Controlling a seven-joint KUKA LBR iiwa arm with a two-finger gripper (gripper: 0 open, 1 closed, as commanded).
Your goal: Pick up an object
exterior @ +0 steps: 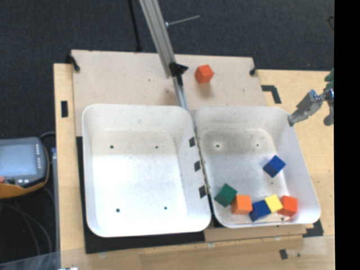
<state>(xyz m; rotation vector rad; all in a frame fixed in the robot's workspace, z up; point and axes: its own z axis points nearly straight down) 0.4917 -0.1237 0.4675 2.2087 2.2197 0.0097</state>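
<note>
The claw [302,110] is seen at the right edge of the view, a grey metal piece hanging over the upper right rim of the right bin [292,151]; whether it is spread or pressed together cannot be told, and nothing is seen in it.

The blocks are found well apart from it, lower in the same bin. A blue cube [274,166] lies nearest, alone, below and slightly left of the claw, turned at an angle. Along the near wall a cluster is gathered: a green cube [225,194], an orange cube [242,203] touching it, a second blue cube [260,209], a yellow cube [273,202] and a red-orange cube [288,205], packed closely in a row. All appear as small solid cubes with matte faces.

Another orange cube [203,73] rests outside the bins on the pale board [124,77] of the bench, beside a slanted ribbed metal rail [156,24].

The left bin [90,151] is shallow, white, round-cornered, its floor speckled grey.
</note>
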